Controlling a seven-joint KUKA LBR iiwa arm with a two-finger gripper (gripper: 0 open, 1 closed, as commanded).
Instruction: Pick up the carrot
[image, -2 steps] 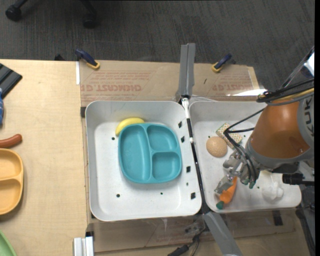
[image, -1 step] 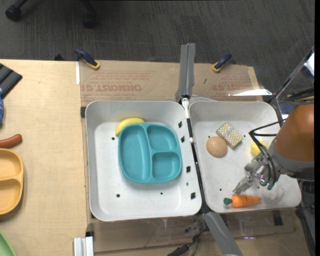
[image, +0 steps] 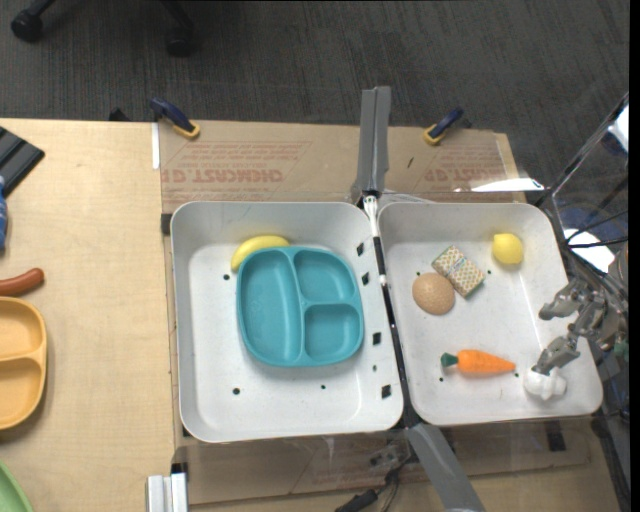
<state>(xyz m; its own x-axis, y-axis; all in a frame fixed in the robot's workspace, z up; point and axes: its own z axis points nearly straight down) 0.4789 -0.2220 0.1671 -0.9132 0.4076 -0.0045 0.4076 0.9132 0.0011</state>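
Teal divided plate (image: 298, 306) in left bin (image: 200, 330), yellow banana (image: 258, 246) tucked behind it. Right bin (image: 570, 300) — brown egg (image: 433, 294), patterned block (image: 458, 270), lemon (image: 507, 249); carrot (image: 480, 363) lying flat near front wall. Claw (image: 568, 325) at right rim, spread, pinching nothing — apart from carrot.

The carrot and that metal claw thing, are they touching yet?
Apart. The camera view shows bare white bin floor between the carrot and the gripper, which hangs near the right bin's right wall.
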